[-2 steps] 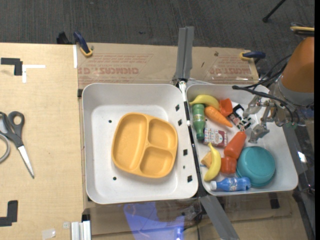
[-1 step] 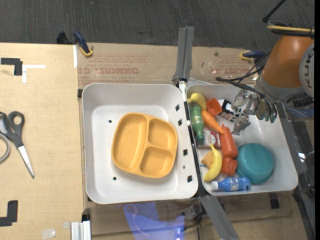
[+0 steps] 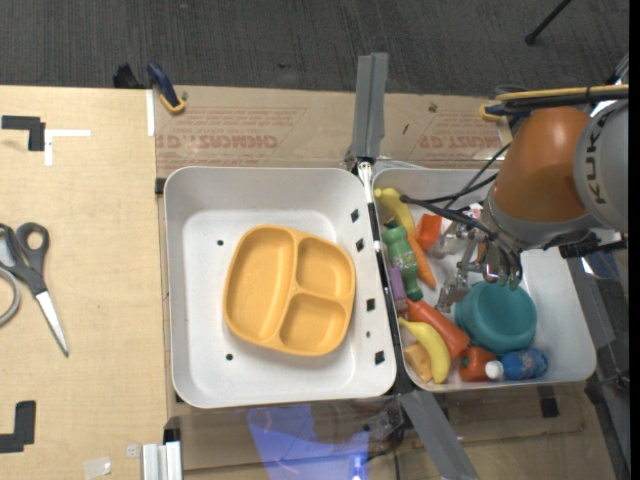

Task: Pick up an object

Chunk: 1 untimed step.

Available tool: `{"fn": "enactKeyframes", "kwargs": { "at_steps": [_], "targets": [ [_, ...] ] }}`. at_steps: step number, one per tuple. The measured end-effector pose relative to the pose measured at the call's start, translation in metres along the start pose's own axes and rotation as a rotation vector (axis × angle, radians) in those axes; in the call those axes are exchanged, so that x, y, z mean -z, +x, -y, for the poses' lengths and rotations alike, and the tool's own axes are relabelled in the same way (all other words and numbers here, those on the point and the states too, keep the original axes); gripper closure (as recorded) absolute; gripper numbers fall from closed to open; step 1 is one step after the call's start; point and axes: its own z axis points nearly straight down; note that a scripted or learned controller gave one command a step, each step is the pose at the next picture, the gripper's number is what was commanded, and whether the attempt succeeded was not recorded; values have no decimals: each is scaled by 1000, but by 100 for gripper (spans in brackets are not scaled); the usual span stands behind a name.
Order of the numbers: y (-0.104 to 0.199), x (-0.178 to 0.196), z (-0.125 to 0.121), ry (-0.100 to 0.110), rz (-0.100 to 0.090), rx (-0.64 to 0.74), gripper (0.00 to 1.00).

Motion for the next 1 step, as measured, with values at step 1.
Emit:
{"fn": "enactKeyframes", "kwargs": {
  "at_steps": [1],
  "targets": [
    [0,0,-8,4,2,-246,0]
  ]
}}
